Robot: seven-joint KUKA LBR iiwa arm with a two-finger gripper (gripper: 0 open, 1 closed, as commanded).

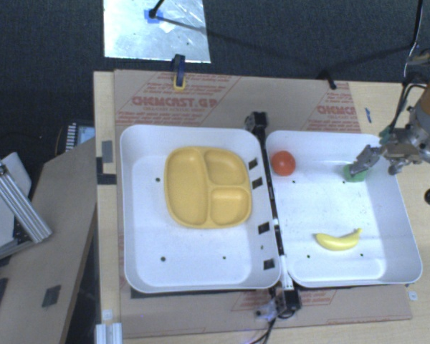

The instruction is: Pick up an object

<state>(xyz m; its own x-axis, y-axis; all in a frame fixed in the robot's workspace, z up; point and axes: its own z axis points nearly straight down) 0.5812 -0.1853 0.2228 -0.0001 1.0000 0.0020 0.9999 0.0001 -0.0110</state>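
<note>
Yellow banana, light and curved, suits a mid-body grasp; gripper hovers over a green object, finger opening indiscernible.

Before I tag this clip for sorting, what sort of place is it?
Likely a robotics lab test bench: two shallow white plastic bins on a cardboard-covered bench, toy-like yellow banana, and a grey robot arm.

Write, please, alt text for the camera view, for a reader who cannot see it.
The gripper hangs low over a small green object at the far side of the right bin, which also holds a tomato and a banana. The left bin holds a yellow divided plate.
</note>
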